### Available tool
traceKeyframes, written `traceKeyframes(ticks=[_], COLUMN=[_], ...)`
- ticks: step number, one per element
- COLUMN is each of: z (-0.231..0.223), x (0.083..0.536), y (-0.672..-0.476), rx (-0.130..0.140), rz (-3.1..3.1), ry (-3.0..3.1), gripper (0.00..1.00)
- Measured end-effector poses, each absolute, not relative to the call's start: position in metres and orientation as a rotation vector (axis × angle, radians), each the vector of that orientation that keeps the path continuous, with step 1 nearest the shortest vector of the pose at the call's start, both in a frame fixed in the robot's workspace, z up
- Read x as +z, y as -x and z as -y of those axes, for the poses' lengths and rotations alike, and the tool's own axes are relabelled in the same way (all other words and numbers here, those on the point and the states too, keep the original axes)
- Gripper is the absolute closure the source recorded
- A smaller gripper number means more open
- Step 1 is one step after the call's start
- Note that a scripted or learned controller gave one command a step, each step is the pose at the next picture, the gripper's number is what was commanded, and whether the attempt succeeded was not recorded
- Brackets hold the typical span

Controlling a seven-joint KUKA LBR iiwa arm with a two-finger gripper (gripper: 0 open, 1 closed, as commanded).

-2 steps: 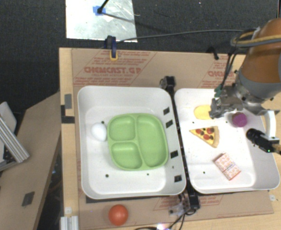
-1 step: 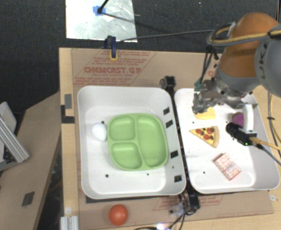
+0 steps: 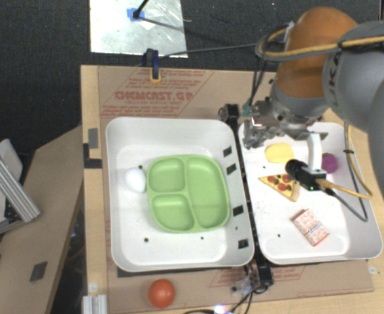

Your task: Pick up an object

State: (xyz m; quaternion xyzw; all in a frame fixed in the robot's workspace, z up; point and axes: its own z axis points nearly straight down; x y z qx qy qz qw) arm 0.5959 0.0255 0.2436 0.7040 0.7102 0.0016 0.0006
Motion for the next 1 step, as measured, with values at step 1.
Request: traceKeyframes(ticks=[1], z=[-0.0786], x=[0.2273], y=[-0.6084], rx=[0.004], rz=[-2.232], ry=[-2.211], gripper=[1.00])
